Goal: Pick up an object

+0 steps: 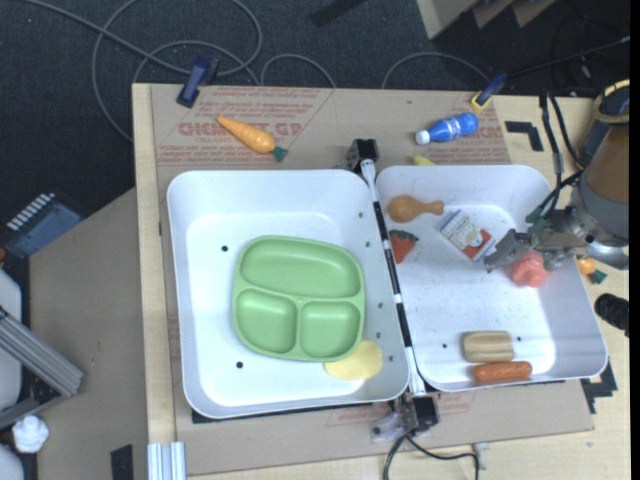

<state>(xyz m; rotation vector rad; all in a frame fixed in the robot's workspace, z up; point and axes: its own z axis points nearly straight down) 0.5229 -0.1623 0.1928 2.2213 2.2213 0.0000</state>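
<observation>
My gripper (527, 248) hangs over the right side of the right bin (560, 353), reaching in from the right. A pink object (530, 271) lies directly under and against it; whether it is gripped I cannot tell. To its left lies a small red and white box (464, 233). A tan drumstick (412, 208) and a red strawberry-like piece (402, 245) sit near the bin's left wall. A bread bun (487, 346) and a red sausage (503, 372) lie at the front.
The left bin (195, 218) holds a green divided tray (298, 296) and a pale yellow piece (353, 364) at its front. Outside the bins, a carrot (250, 134) and a blue bottle (448, 128) lie on the bench behind them. Cables run at the right.
</observation>
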